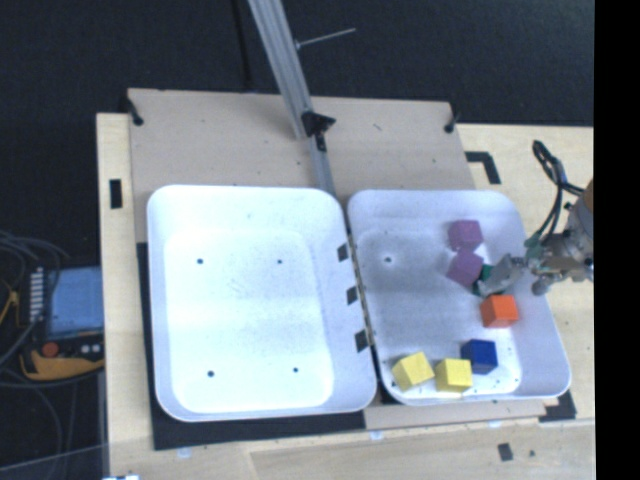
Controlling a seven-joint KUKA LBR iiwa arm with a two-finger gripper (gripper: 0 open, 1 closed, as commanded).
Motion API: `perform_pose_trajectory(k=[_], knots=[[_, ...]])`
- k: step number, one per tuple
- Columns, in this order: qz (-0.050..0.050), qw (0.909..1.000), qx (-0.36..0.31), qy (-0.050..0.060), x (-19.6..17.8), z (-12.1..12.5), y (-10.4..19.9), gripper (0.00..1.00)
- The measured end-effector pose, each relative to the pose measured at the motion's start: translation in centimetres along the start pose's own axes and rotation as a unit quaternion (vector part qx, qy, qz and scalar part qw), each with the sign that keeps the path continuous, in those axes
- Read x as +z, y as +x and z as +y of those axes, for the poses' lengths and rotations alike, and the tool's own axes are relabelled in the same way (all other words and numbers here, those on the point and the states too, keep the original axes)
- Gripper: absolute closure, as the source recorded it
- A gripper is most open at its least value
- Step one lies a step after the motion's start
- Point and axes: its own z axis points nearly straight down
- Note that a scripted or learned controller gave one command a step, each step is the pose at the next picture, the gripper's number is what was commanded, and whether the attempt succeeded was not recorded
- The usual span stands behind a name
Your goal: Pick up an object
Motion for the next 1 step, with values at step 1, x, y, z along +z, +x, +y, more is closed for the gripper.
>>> perform_pose_trajectory(k=[1], knots=[[0.000, 1.0000, 0.001, 0.000, -0.01, 0.00, -0.01, 0.00]])
